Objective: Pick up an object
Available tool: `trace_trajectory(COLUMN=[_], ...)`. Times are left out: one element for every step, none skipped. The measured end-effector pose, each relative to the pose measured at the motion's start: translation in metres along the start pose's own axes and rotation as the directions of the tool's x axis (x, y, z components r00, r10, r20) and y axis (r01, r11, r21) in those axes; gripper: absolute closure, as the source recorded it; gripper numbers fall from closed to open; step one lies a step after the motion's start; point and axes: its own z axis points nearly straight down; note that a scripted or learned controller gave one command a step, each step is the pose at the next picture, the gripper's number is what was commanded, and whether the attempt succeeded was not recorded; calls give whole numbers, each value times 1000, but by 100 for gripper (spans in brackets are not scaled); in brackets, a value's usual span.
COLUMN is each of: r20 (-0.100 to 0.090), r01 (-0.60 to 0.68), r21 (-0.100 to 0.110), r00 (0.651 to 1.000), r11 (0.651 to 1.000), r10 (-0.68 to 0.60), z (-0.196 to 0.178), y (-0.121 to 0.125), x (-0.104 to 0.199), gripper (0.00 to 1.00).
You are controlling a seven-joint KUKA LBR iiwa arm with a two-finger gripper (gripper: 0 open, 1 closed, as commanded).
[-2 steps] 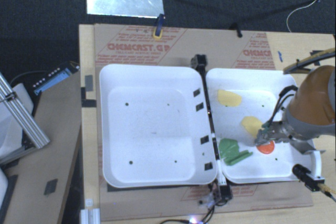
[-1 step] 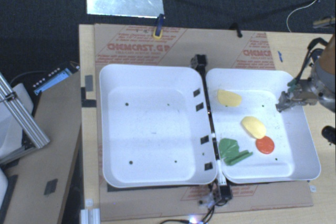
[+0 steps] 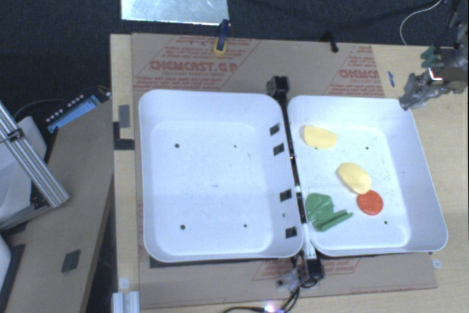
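Right bin, four items; hand parked beyond its far right corner.
Inside the right bin: pale yellow piece toward the far wall, second yellow piece mid-floor touching a red disc, green piece by the near left wall; right half of the floor lay open. Finger state could not be told.

Four small items lie in the right bin: a pale yellow piece near the far left, a second yellow lump mid-bin, touching a flat red-orange disc just in front, and a green leafy piece lying flat near the divider.
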Motion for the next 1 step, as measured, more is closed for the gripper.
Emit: trace_trajectory(r20=[-1], r01=[-2], r21=[12], r00=[1000], r11=[1000], r10=[2], z=[-19], y=[73], x=[9], gripper=[100])
